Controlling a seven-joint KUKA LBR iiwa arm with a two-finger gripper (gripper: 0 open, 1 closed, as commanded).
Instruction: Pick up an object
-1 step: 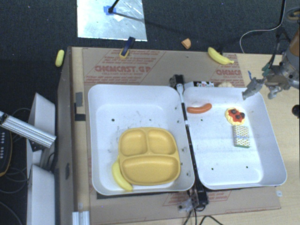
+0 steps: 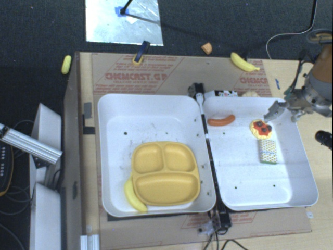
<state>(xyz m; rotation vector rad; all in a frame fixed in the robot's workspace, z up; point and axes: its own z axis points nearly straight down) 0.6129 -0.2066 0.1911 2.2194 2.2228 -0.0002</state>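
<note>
The right bin (image 2: pixel 291 191) holds an orange sausage (image 2: pixel 221 121) near its far left corner. A round yellow toy with red and dark bits (image 2: pixel 260 129) and a pale patterned block (image 2: pixel 268 151) lie just in front of it on the right. My gripper (image 2: pixel 284 112) hangs over the bin's far right edge, just right of and above the yellow toy. Its two fingers are spread apart, open, with nothing between them. In the left bin (image 2: pixel 112 139) a yellow divided plate (image 2: pixel 165 172) sits with a banana (image 2: pixel 133 196) against its near left side.
On the cardboard behind the bins lie another banana (image 2: pixel 243 62) and a small orange piece (image 2: pixel 207 48). A yellow item (image 2: pixel 66 64) sits off the board's far left corner. Cables run at the right edge near the arm (image 2: pixel 318 77).
</note>
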